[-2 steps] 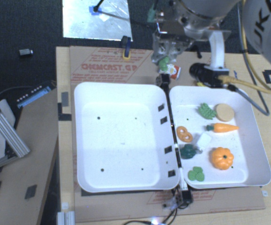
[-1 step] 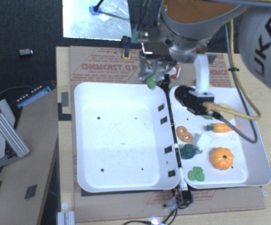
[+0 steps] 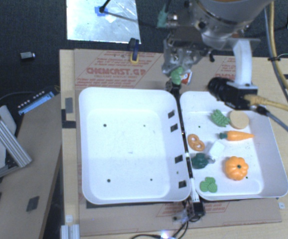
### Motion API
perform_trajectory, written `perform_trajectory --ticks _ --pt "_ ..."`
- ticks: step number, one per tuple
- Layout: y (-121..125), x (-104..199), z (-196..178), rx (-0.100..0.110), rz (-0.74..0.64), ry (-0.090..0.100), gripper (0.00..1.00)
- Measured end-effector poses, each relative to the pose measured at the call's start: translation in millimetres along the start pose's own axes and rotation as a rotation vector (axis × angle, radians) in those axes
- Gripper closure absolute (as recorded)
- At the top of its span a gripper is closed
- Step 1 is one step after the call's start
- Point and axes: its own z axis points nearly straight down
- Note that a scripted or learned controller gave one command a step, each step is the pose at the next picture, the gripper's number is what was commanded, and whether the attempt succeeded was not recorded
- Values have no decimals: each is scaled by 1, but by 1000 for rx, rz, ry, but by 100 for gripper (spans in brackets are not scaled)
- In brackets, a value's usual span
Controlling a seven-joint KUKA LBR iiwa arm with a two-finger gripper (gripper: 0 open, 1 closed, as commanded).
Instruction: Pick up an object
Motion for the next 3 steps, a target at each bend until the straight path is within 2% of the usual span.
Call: perform_trajectory --ticks 1,2,3 --pt "-23 39 4 8 -3 -1 100" --pt "-30 56 4 7 -1 -2 100" --pt "-29 56 4 7 -2 -3 100"
